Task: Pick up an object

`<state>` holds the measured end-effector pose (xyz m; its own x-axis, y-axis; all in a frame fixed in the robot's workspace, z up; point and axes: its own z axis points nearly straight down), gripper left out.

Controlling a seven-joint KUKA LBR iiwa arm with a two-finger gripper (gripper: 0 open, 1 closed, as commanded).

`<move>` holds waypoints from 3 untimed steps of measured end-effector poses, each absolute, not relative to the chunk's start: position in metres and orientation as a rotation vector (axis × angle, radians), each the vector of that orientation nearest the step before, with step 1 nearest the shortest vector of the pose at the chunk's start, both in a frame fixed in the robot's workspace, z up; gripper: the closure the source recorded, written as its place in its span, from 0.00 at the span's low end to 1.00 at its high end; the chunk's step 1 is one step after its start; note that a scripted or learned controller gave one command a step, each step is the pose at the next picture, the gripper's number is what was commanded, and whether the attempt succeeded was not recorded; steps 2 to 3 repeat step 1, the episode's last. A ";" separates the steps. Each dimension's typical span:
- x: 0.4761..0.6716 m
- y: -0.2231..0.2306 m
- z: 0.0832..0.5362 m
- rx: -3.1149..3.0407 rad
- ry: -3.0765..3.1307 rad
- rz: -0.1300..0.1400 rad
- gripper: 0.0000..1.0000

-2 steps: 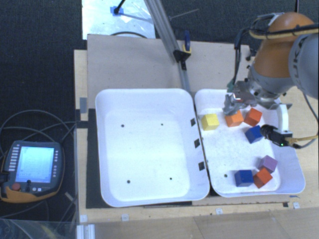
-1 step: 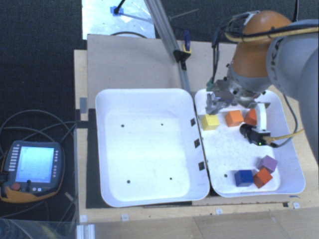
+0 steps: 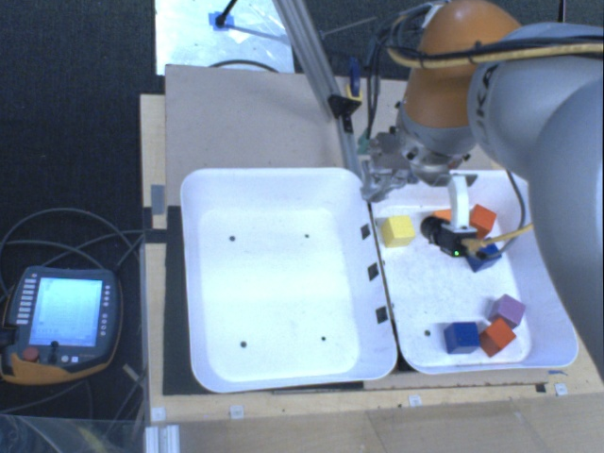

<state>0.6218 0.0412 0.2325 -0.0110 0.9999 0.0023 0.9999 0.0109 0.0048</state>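
Gripper [image 3: 374, 185]: low over the far left corner of the right bin [image 3: 427, 291]; grip state cannot be told.
Yellow cube [image 3: 396, 230]: lies free, just beside the gripper on its near side.
Far orange cube [image 3: 482, 220]: near the right wall.
Near corner: purple cube [image 3: 508, 309], blue cube [image 3: 461, 337] and near orange cube [image 3: 497, 337], clustered.

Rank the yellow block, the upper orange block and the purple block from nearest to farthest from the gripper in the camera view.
1. yellow block, just below the gripper.
2. upper orange block, off to its right.
3. purple block, far lower right.
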 end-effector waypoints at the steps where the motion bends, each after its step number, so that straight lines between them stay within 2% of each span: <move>1: 0.635 0.094 0.222 2.209 2.233 0.005 1.00; 3: 0.635 0.094 0.222 2.209 2.233 0.005 1.00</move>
